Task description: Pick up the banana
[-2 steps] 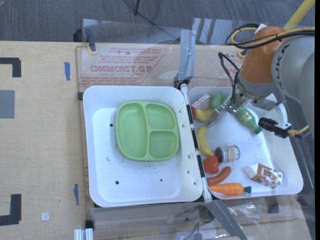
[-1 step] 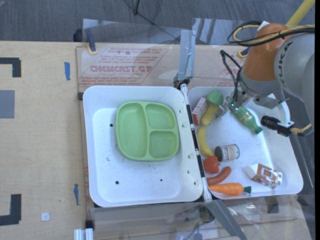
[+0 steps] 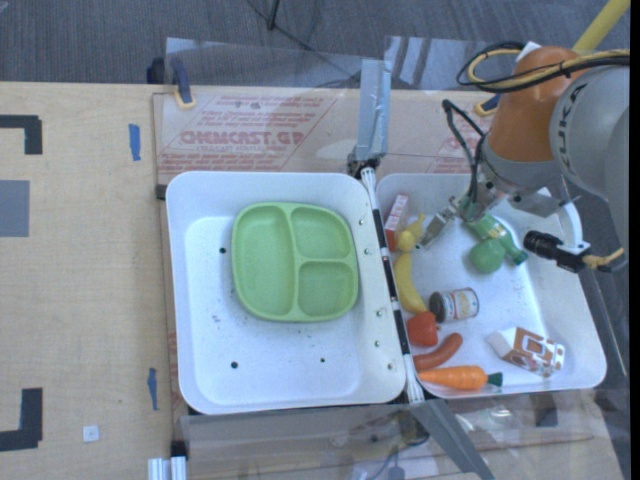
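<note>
The yellow banana [image 3: 405,280] lies lengthwise along the left wall of the right bin [image 3: 560,298]. Its upper end reaches a small yellow piece [image 3: 410,234] by the divider. My gripper [image 3: 438,228] hangs low over the upper left part of that bin, just right of the banana's top end. From here nothing shows held in it. The grey arm with its orange band [image 3: 525,103] comes in from the upper right.
The right bin also holds a green fruit [image 3: 487,255], a small can [image 3: 456,304], a red piece [image 3: 422,329], a sausage [image 3: 440,351], a carrot [image 3: 460,377], a small carton [image 3: 528,349] and a red-white packet [image 3: 397,211]. A green divided plate [image 3: 296,261] sits in the left bin [image 3: 200,308].
</note>
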